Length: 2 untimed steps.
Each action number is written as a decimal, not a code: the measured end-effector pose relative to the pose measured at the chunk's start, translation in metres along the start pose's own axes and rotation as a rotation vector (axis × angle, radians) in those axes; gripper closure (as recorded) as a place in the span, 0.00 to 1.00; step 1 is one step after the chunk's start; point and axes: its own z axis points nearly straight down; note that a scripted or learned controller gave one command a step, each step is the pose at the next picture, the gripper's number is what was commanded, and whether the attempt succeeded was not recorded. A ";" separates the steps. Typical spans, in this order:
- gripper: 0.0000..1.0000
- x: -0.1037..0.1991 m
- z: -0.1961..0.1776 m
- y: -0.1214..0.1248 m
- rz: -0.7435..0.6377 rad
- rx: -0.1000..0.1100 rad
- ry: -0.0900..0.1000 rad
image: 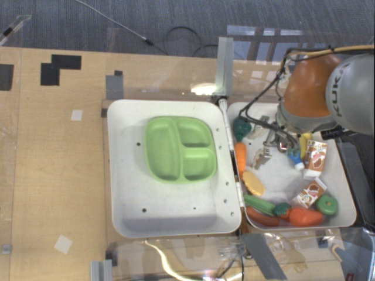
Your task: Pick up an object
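My gripper point(263, 156) hangs over the middle of the right bin point(345, 215), its metal fingers pointing down and left with nothing seen between them. Just left of it lies an orange carrot point(240, 157), and below it a yellow round piece point(254, 183). A green item point(241, 127) sits at the bin's far left. To the right of the gripper are a yellow and blue item point(302, 148) and a small carton point(316, 157). Along the near wall lie a green cucumber point(261, 204), a red piece point(304, 216), a green round fruit point(326, 204) and another small carton point(310, 192).
The left bin point(126, 174) holds a green divided plate point(179, 148). A metal post point(224, 66) stands behind the divide between the bins. The arm's orange band point(307, 86) and cables hang over the right bin's back.
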 end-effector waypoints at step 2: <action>0.00 -0.003 0.000 -0.044 -0.001 0.002 0.001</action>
